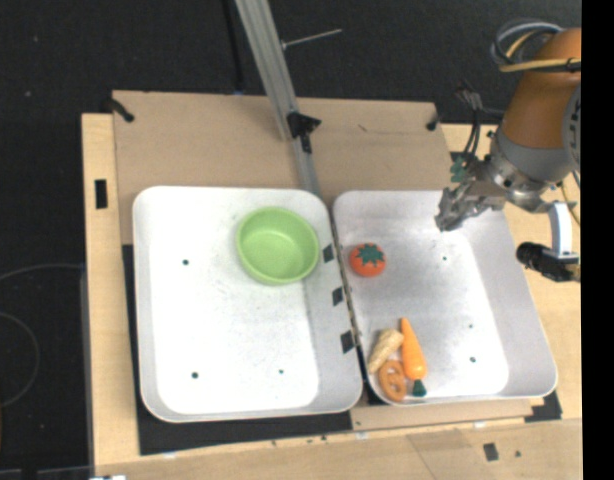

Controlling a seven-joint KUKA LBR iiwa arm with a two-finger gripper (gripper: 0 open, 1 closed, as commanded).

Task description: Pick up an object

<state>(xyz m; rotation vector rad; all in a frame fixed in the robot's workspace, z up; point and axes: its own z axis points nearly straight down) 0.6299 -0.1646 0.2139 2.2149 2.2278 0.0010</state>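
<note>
The right bin point(467, 298) holds a red toy tomato point(367, 259) near its left wall. An orange carrot point(412, 349), a pale beige piece point(385, 346) and an orange round slice point(392, 379) lie together at its front left. A green bowl point(277, 245) sits in the left bin point(187, 318) toward its back right. My gripper point(453, 211) hangs over the back right part of the right bin, well right of the tomato, with nothing seen between its fingers.
A grey metal pole point(272, 68) slants down from the top to the gap between the bins. The arm's orange band point(540, 103) and cables are at the right edge. Brown bench board point(207, 138) surrounds both bins.
</note>
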